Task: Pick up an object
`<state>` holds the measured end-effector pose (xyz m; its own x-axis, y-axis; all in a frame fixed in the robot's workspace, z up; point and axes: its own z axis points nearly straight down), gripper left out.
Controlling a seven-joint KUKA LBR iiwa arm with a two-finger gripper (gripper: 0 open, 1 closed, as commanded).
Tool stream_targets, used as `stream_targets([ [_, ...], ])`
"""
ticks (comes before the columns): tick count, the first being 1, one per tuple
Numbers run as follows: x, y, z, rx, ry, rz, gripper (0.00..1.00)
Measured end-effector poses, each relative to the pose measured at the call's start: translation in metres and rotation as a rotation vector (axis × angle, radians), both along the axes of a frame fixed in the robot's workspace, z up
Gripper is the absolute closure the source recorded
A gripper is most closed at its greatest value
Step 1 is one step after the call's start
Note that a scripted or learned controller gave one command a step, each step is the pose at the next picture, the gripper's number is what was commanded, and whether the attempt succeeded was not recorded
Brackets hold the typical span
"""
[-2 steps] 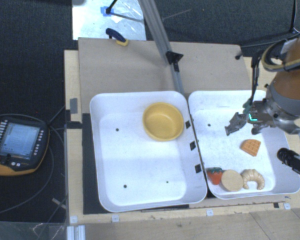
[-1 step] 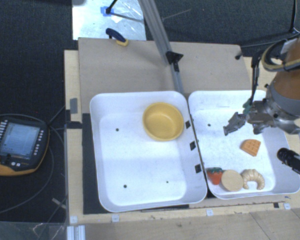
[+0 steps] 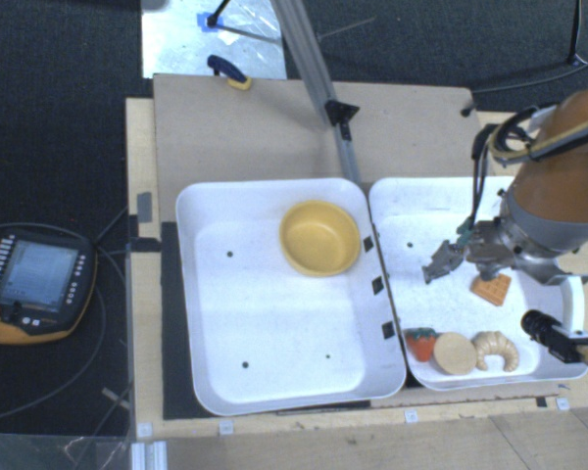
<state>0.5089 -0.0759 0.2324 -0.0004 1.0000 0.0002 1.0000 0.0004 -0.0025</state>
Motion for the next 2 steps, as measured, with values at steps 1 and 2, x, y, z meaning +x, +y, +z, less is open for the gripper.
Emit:
stream_targets([
  [1,0.004,-0.008,-0.057,0.000,0.002,-0.001,0.00],
  [2,0.012,-0.012,-0.109,0.000,0.001,-0.001,0.00],
])
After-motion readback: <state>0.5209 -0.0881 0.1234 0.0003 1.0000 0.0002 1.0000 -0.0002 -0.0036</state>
